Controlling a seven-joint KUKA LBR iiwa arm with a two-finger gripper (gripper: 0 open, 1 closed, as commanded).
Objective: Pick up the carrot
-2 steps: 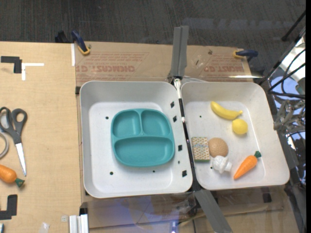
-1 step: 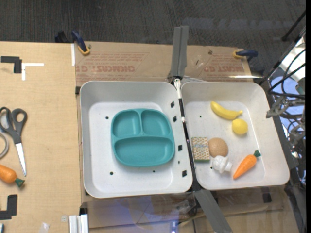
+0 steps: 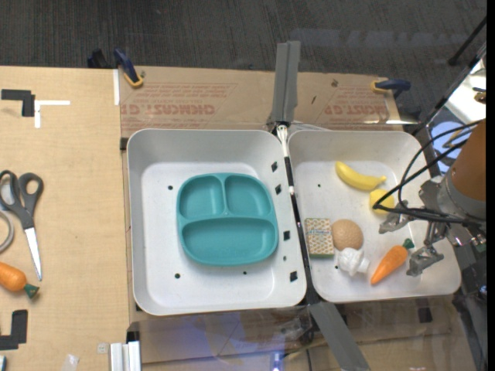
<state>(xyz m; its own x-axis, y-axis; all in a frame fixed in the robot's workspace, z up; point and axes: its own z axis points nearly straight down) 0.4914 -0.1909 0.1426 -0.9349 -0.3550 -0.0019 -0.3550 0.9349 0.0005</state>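
White bins, two of them: the left bin (image 3: 147,230) holds one teal divided plate (image 3: 227,219), the right bin (image 3: 325,280) one banana (image 3: 359,177), one brown egg-like ball (image 3: 346,234) and one carrot (image 3: 389,263) near its front edge. Gripper (image 3: 409,243) hovers spread just right of that carrot, nothing between its fingers.

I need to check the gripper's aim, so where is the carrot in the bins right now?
The carrot lies in the right bin, near its front edge, just right of the white object and beside the gripper.
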